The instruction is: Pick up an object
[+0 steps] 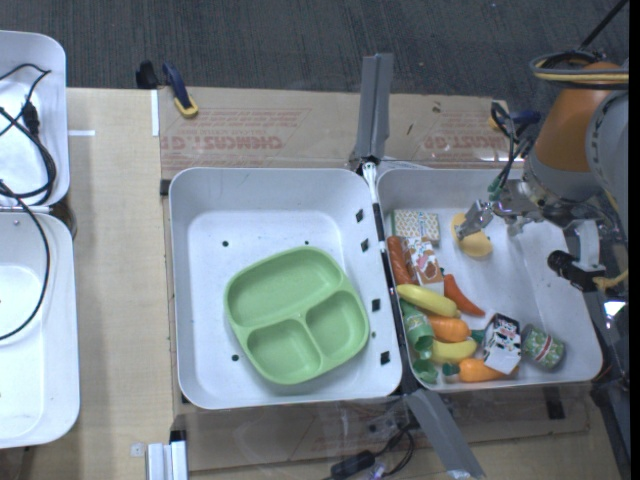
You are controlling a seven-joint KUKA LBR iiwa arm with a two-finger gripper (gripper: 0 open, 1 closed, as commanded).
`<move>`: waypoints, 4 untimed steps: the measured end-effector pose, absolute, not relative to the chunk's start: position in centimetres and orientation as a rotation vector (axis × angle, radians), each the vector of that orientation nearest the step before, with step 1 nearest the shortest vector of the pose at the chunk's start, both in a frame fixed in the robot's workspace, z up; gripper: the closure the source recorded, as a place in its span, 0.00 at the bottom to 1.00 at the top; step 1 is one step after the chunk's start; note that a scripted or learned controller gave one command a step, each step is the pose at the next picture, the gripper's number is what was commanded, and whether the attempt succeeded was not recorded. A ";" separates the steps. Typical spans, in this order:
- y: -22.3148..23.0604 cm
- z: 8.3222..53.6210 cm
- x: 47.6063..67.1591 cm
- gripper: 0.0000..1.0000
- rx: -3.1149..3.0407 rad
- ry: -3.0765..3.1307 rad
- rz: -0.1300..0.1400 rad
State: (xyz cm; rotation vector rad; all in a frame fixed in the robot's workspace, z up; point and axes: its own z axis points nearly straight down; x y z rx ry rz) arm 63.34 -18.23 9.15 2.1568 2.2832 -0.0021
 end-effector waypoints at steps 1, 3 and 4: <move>-16.8 9.2 59.3 0.00 2.051 2.378 -0.001; -17.2 9.2 61.9 0.00 2.174 2.266 -0.002; -16.9 9.2 65.9 0.00 2.210 2.230 -0.001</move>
